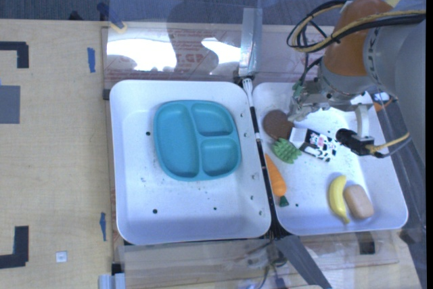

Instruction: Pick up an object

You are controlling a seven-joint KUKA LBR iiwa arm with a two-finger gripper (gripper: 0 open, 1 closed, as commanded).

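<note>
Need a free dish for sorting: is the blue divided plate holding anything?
Empty. All three compartments of the blue divided plate show bare blue; the toys lie in the right bin.

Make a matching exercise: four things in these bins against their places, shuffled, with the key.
Things:
1. tray
2. carrot
3. banana
4. brown disc

Places:
A. right bin, near right corner
B. left bin, middle
C. right bin, below the gripper
D. right bin, along its left wall

Pairs: 1-B, 2-D, 3-A, 4-C
</note>
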